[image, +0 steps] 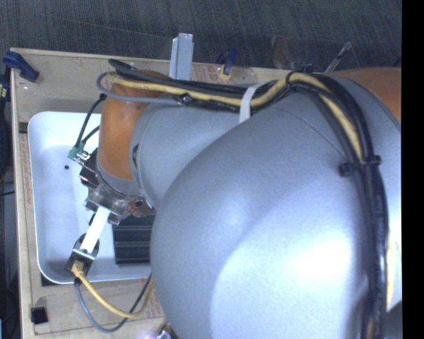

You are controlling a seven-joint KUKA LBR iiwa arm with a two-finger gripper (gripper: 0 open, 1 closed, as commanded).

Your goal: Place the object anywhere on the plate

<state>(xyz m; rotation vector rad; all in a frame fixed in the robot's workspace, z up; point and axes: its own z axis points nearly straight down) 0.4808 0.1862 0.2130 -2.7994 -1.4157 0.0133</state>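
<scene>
Camera view: the arm (268,210) takes up most of the picture, and its grey bulk lies over everything to the right of the bin (46,182) and over the bin's own right part. Its orange band (116,140) stands above the bin's middle. Below the band the gripper (106,207) hangs over the bin floor, toward the near wall. Whether it is released or clenched I cannot make out, as the wrist hides its working end from above.

A white bar (93,233) slants from the gripper down toward the bin's near-left corner and ends in a small dark piece where a yellow cable (106,306) leaves over the rim. This looks like rig hardware rather than the object. A dark ribbed block (132,242) sits just beside the gripper, against the bin's near wall and half under the arm. I cannot tell whether it is part of the tool or something lying loose.

Where the object lies, which way it points and how its long axis runs cannot be told here, and the same goes for the plate. The bare part of the bin, left of the gripper, holds neither. In my judgement both are under the arm's cover, at or to the right of the gripper, so the bearing for the coming move stays unsettled.
</scene>
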